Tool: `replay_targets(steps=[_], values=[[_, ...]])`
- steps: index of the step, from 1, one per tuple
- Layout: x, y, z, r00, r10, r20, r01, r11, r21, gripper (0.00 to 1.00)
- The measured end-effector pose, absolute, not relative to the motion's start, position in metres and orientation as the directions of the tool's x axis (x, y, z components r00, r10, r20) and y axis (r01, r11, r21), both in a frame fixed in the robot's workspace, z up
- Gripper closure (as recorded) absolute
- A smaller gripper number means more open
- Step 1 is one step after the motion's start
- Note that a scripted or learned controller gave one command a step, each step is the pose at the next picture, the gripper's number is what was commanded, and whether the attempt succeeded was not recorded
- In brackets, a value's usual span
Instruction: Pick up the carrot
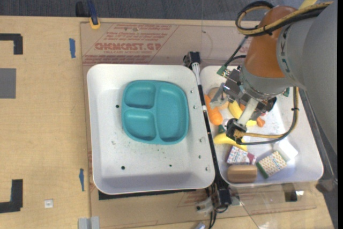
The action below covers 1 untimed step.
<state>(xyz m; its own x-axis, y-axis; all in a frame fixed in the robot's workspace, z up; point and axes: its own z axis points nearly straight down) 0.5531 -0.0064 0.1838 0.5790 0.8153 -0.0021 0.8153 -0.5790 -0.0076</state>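
Carrot lies in white bin just beside my claw, on side toward other bin. Not lifted. Cannot tell if claw open or closed. Grasp, lift both left. Crowded under me: banana, packets, brown block. Other bin beyond carrot holds teal plate.

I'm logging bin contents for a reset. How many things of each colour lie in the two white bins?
Teal divided plastic plate: 1
Orange carrot piece: 1
Yellow banana: 1
Brown cylindrical block: 1
Multicoloured patterned packets: 2
Total: 6 clearly seen; a few more in the right bin are too hidden to count.
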Motion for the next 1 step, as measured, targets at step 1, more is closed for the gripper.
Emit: replay_targets(steps=[1], values=[[0.5531,-0.0064,0.1838,0.579,0.815,-0.002,0.815,-0.579,-0.008,0.0]])
